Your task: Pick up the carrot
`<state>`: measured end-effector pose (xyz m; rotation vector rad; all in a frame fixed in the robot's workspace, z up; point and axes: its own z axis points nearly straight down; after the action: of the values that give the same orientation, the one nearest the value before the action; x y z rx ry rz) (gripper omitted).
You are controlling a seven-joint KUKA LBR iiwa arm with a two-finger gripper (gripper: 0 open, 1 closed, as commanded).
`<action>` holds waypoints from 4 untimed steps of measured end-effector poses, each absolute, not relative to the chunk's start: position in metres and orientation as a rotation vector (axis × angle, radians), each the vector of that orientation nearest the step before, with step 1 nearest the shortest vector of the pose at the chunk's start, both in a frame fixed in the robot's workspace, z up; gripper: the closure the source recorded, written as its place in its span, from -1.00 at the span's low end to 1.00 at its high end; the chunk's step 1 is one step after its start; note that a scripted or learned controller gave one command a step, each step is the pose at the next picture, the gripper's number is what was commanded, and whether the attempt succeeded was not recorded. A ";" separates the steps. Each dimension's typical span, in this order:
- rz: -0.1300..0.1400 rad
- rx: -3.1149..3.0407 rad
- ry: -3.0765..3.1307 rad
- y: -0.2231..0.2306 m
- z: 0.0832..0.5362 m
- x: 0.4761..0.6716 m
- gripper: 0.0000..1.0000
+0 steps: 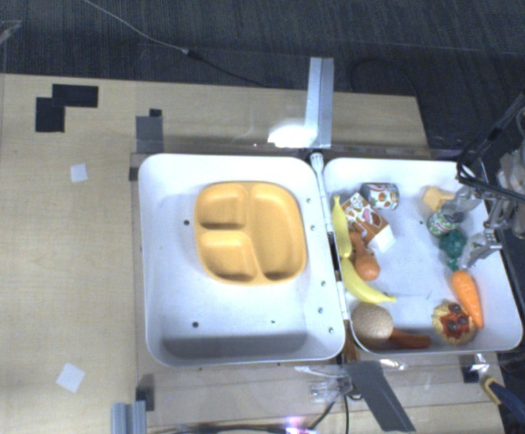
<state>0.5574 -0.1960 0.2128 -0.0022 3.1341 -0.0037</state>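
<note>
The orange carrot [466,297] lies in the right bin [506,337], close to its right wall, with its tip pointing toward the front. My gripper [471,226] hangs over the bin's right side, just behind the carrot and apart from it. The two metal fingers [485,245] are spread open with nothing held between them. A teal-green toy [451,243] and a small green-and-white item [441,222] lie below and to the left of the fingers.
The right bin also holds a banana [357,265], a sausage [367,265], printed cartons [367,213], a cheese wedge [435,197], a brown bun [371,321] and a pizza-like piece [453,322] next to the carrot's tip. A yellow divided plate [247,231] sits in the left bin [167,333].
</note>
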 end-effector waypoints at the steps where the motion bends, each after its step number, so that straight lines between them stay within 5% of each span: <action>1: -0.009 -0.200 3.118 -0.206 0.090 0.521 -1.00; 2: -0.014 -0.213 3.109 -0.205 0.103 0.525 1.00; 3: -0.009 -0.214 3.119 -0.205 0.179 0.523 1.00; 4: -0.007 -0.552 3.081 -0.206 0.099 0.504 1.00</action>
<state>0.5042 -0.2056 0.0989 -0.5524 3.0813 -0.0072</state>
